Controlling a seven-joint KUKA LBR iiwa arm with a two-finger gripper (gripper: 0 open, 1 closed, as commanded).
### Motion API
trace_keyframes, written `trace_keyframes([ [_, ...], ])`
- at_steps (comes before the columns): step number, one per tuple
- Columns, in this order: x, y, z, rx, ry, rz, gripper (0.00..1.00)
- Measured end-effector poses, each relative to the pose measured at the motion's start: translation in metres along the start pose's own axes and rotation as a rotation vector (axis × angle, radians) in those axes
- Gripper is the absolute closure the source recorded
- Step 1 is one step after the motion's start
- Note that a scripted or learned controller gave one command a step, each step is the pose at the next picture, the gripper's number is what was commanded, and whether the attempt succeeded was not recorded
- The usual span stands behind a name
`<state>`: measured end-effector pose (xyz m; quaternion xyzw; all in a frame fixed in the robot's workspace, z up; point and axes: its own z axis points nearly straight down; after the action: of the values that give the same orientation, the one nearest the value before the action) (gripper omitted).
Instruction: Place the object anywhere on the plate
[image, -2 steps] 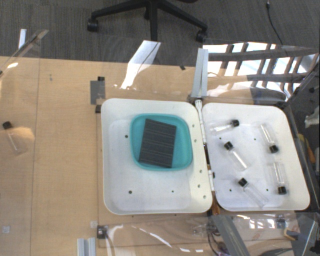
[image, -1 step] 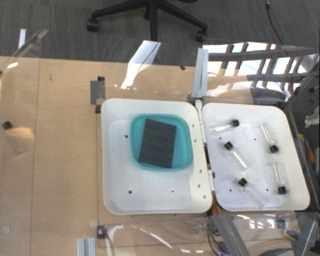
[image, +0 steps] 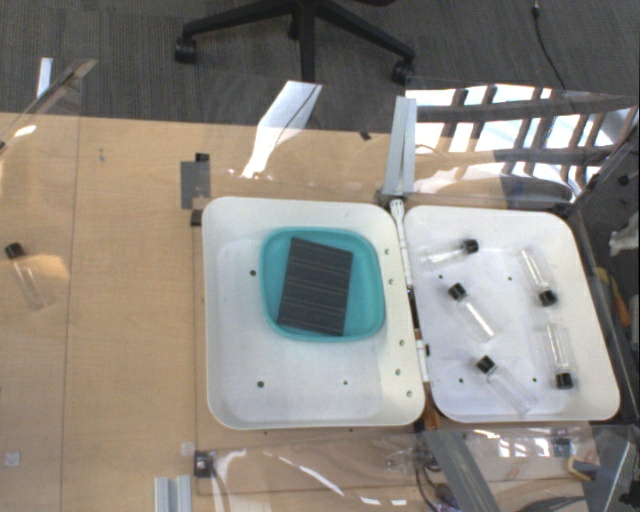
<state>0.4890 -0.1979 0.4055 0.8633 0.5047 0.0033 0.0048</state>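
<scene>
Teal plate (image: 322, 285), squarish with rounded corners, sits flat in the left bin (image: 235, 390), toward its upper middle. Dark grey ribbed rectangular block (image: 316, 286) lies flat on the plate, about centred, long side running top to bottom and tilted slightly clockwise. Teal rim shows on all four sides of the block, widest at left and right.

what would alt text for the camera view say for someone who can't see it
A dark ribbed rectangular block lies on a teal plate in the left white bin. The right white bin holds five clear vials with black caps, scattered apart. Both bins sit side by side on a wooden bench, seen from above.
</scene>
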Motion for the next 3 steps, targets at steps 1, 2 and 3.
trace_keyframes([
  [1, 0.0, 0.0, 0.0, 0.0, 0.0, 0.0, 0.0],
  [2, 0.0, 0.0, 0.0, 0.0, 0.0, 0.0, 0.0],
  [3, 0.0, 0.0, 0.0, 0.0, 0.0, 0.0, 0.0],
])
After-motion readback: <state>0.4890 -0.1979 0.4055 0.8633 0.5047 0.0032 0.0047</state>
